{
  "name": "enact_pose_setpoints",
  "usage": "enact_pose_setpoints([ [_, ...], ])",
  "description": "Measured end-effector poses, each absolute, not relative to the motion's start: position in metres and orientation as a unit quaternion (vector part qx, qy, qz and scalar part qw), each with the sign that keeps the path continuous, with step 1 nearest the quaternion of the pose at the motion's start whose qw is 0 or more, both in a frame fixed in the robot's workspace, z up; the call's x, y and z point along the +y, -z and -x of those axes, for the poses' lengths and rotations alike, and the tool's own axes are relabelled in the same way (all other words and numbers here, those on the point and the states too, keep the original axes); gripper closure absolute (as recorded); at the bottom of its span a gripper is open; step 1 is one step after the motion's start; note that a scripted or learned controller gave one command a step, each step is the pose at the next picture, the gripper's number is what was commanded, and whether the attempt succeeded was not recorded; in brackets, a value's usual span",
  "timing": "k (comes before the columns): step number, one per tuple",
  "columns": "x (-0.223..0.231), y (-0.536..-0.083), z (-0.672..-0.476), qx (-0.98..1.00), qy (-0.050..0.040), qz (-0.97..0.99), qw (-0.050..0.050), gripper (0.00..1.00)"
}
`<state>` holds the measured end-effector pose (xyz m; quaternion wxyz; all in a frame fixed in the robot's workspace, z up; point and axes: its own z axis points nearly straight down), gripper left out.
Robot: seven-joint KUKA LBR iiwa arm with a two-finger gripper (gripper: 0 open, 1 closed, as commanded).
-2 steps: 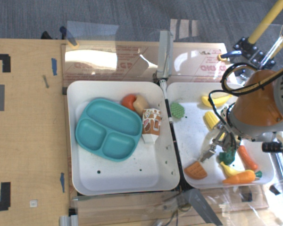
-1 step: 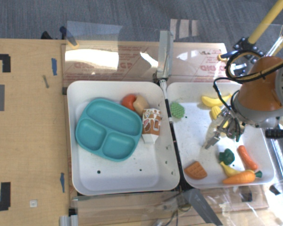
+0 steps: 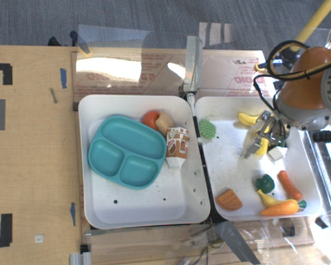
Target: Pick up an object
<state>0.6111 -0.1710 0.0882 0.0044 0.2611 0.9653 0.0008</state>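
Gripper [image 3: 257, 146] over right bin [image 3: 220, 173], finger state impossible to tell.
Smooth teal sectioned tray [image 3: 128, 152] lies left of it; glossy banana [image 3: 247, 118] just behind.

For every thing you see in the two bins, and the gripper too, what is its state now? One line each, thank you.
Teal divided plate: flat, compartments bare.
Small carton: lying on its side beside the plate.
Green round piece: resting by the divider.
Broccoli: loose in right bin.
Carrot: lying flat.
Gripper: low in the right bin, something yellow at its tips.
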Motion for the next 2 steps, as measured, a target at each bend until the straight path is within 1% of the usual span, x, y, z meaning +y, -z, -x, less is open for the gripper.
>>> enact_pose_setpoints([
  [1, -0.171, -0.103, -0.615, 0.966, 0.0000, -0.260, 0.012, 1.00],
  [2, -0.117, -0.209, -0.651, 0.957, -0.0021, -0.290, 0.009, 1.00],
])
